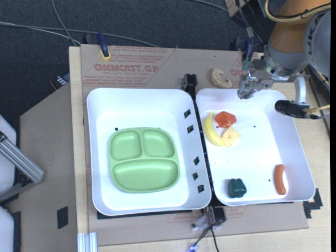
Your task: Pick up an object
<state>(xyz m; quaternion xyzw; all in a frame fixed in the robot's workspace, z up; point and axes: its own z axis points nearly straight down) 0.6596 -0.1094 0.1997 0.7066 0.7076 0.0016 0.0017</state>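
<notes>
While the gripper (245, 92) hangs over the far edge of the right bin (294, 140), I cannot tell its state from this angle; nothing visibly between it. Banana (210, 131): yellow, curved, far-left part of that bin, touching a red piece (226, 118) and a pale yellow chunk (231, 137). Dark green pepper (236, 188) near edge, orange sausage (280, 179) near-right. Left bin (100, 140) holds a green divided tray (144, 159). Bins sit on a cardboard sheet (126, 67) with red print; dark carpet (31, 51) and cables beyond.
</notes>
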